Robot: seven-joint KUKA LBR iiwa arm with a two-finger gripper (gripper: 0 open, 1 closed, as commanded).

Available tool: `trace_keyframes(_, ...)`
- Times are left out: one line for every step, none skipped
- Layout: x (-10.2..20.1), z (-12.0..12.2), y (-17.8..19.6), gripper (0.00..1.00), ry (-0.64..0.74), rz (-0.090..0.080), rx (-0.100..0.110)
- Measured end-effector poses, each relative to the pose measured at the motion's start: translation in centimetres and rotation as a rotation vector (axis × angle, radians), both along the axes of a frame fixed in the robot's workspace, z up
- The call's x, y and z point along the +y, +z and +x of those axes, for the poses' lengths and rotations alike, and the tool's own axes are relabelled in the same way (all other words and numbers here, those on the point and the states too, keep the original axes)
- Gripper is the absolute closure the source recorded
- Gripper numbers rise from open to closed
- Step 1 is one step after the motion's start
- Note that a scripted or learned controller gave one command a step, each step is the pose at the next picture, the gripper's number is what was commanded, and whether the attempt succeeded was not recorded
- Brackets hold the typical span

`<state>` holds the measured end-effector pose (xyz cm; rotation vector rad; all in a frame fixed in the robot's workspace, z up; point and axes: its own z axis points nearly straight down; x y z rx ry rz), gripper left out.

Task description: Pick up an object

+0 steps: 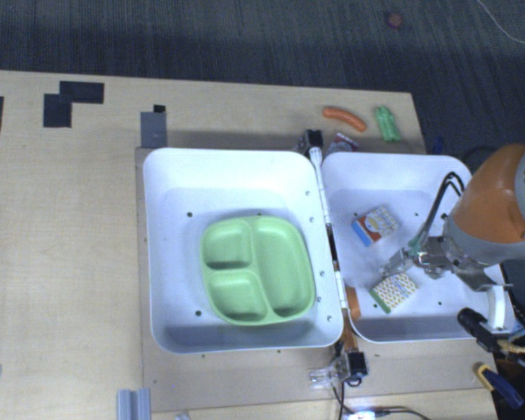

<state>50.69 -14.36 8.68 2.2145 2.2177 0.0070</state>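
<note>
Tool point(402, 262) is hanging low in the right bin point(420, 169), reaching in from the right, tip just above the packet point(394, 290). Can't tell from this angle how the tool is set, and nothing is visibly clamped in it. Packet is lying flat on the bin floor near the front wall, green-edged with a patterned face, tilted diagonally. Box point(374, 225) is sitting further back in the same bin, blue and orange, well apart from the tool tip.

Handling guess: packet is looking light, thin and probably soft, maybe a crinkly wrapper, so likely slippery and prone to sliding on the smooth white floor. Best hold is probably across its short width near the middle, coming straight down. Lying this flat, it is giving little edge to pinch. Box is looking stiffer and taller, likely the easier pinch across its narrow sides.

Left bin point(236, 169) is carrying a green tray point(257, 268) with 3 sections.
</note>
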Motion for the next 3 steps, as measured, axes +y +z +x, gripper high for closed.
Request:
trace_keyframes(0.0, 0.2, 1.1, 1.00, 0.001, -0.002, -0.006)
trace_keyframes(-6.4, 6.2, 0.0, 1.00, 0.001, -0.003, -0.002)
trace_keyframes(-6.0, 6.2, -0.1, 0.00, 0.005, 0.005, 0.003)
